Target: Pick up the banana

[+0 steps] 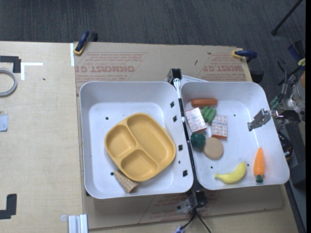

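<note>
Gripper point(259, 120) hangs over the right bin's point(233, 92) far edge, fingers probably apart; drop straight across the banana's point(232, 174) middle, clear of the carrot point(259, 162) beside it.

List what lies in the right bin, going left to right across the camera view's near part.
Green broccoli piece → round tan cookie → banana → carrot. The gripper hangs farther back, near the bin's right wall.
</note>
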Action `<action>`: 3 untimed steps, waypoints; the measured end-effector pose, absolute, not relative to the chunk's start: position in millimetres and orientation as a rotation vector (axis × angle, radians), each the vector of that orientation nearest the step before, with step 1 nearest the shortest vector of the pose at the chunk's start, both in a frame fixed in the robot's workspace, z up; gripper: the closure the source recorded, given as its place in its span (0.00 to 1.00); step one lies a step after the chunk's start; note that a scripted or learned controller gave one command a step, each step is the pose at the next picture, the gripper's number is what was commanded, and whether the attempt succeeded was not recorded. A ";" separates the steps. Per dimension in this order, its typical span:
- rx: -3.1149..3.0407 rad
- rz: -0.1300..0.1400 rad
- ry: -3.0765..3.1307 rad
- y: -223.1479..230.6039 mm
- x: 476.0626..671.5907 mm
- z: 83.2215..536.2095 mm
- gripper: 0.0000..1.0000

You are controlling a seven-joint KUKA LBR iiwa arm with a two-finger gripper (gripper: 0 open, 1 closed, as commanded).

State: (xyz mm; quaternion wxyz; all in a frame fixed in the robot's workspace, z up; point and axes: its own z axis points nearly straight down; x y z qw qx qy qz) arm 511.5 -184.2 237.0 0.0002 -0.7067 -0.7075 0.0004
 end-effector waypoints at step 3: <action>-1.922 0.000 -2.485 -194.9 477.8 134.5 0.00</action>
